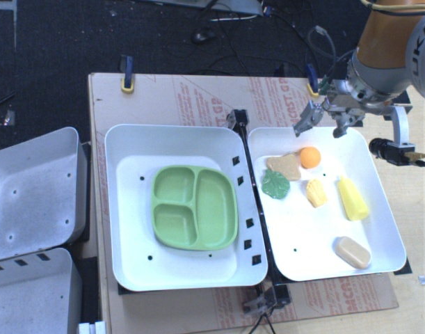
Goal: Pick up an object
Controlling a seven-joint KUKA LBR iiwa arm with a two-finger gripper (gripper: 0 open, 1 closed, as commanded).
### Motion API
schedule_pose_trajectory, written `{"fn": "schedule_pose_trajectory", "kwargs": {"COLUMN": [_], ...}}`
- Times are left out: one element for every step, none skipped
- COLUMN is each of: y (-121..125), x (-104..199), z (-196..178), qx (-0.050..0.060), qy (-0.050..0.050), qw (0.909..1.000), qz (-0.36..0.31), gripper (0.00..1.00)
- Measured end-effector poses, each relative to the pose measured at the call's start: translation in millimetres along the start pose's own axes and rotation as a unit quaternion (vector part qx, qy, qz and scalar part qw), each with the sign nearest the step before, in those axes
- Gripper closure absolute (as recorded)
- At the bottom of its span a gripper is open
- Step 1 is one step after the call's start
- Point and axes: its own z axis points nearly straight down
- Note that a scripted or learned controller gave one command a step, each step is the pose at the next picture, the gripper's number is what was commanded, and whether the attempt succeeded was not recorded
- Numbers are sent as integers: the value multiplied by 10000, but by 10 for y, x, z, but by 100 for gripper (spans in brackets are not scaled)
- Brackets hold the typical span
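Two fingers [325, 124] spread open, holding nothing, over my bin's [389, 218] far rim; orange ball [309, 157] lies just nearer the camera.

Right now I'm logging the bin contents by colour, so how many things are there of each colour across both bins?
Green: 2, the divided tray in the left bin and a leafy piece in the right bin
Yellow: 2, a long block and a small corn-like piece
Tan: 2, a flat slice and an oval piece
Orange: 1, a ball
Total: 7
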Motion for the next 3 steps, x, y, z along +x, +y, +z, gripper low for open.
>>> {"fn": "schedule_pose_trajectory", "kwargs": {"y": [14, -55, -44], "x": [4, -11, -3], "z": [-82, 377, 805], "qx": [-60, -48, -49], "qy": [-5, -6, -6], "qw": [10000, 10000, 10000], "qz": [-9, 1, 0], "gripper": [0, 0, 0]}}
